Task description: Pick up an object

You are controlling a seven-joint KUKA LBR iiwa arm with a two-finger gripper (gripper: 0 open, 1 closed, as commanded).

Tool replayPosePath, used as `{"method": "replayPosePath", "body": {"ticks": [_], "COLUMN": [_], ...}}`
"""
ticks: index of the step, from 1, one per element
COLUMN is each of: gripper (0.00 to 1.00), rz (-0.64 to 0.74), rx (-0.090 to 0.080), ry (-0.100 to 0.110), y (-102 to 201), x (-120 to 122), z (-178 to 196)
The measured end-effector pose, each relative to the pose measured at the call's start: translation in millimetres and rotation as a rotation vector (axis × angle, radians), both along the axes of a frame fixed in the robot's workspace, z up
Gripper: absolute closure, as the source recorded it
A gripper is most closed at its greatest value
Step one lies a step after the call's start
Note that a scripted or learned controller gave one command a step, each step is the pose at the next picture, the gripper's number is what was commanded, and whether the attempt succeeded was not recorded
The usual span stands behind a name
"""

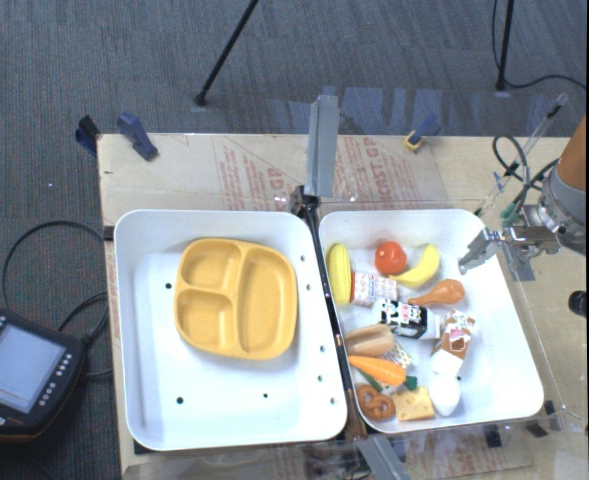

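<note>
The right bin [494, 368] holds a heap of toy foods: a red tomato [391, 258], a banana [423, 265], a yellow corn cob [340, 271], a chicken drumstick [440, 293], a black-and-white can [404, 315], a hot dog [370, 341], a carrot [379, 370], a pretzel [374, 403], a cheese wedge [413, 405] and a white egg [444, 396]. My gripper [498, 256] hangs over the bin's upper right corner, open, with nothing between its fingers. It is to the right of the banana and drumstick and apart from them.
The left bin [144, 368] holds a yellow divided plate [237, 298]. A metal post [323, 153] rises behind the seam between the bins. Cables and tubing [514, 168] hang near the arm at the right. A tablet pendant [19, 368] lies on the floor at left.
</note>
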State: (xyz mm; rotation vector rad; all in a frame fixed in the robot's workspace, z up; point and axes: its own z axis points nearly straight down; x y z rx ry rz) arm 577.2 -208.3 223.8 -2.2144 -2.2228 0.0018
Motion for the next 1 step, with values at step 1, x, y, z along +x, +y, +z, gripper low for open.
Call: {"method": "replayPosePath", "body": {"ticks": [1], "gripper": [0.00], "rz": [0.460], "rx": [-0.004], "ry": [-0.009], "y": [58.5], "x": [43.4], "z": [-130.3]}}
